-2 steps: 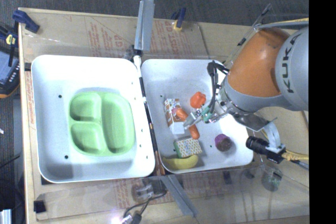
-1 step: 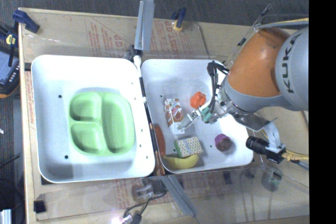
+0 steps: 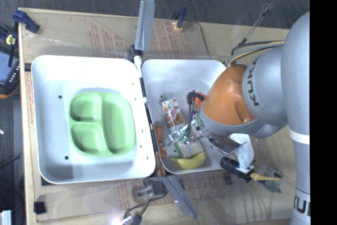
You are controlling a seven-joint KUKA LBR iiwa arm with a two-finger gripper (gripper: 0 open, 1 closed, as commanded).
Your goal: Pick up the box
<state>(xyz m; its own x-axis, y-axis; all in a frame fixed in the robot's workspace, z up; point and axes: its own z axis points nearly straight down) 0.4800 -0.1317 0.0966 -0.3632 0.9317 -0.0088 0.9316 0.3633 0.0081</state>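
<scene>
Orange-banded, my arm hangs over the right bin [image 3: 158, 74], my pincer [image 3: 185, 137] low among the clutter there, just beside the small box [image 3: 172, 112] lying flat, though its grip I cannot tell.

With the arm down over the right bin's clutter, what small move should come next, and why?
Probably a short, slow lift to check the grasp. The gripper sits low among the items in the right bin, by the small box and just above the banana, and the wrist hides whether anything is gripped.
</scene>
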